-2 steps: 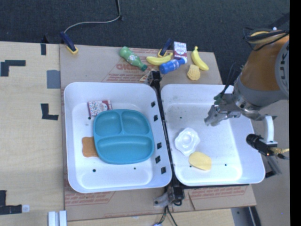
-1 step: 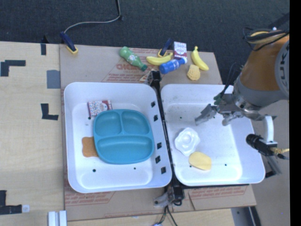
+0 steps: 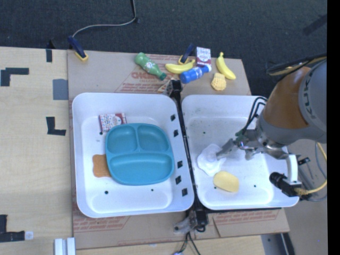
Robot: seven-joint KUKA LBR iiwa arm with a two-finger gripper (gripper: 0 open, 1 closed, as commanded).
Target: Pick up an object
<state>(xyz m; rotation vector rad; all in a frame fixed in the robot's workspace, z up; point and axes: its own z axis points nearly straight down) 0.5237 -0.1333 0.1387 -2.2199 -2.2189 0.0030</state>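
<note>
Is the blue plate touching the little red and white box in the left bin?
Touching. The camera view shows the blue plate overlapping the bottom edge of the little box, no white bin floor between them.

Worktop (image 3: pixel 32 158): pale wood, with dark marks on its left part.
Cardboard sheet (image 3: pixel 106 76): lies flat on the worktop, under both bins.
Left bin (image 3: pixel 85 195): white, shallow, on the cardboard.
Right bin (image 3: pixel 212 102): white, just beside the left bin.
Behind the bins, on the cardboard: green bottle (image 3: pixel 150 66), two bananas (image 3: pixel 179 67) (image 3: pixel 225 67), blue bottle (image 3: pixel 192 75), small carton (image 3: pixel 203 55), yellow corn piece (image 3: pixel 218 82).
Clamp (image 3: pixel 77 48): blue and yellow, at the cardboard's far left corner.
</note>
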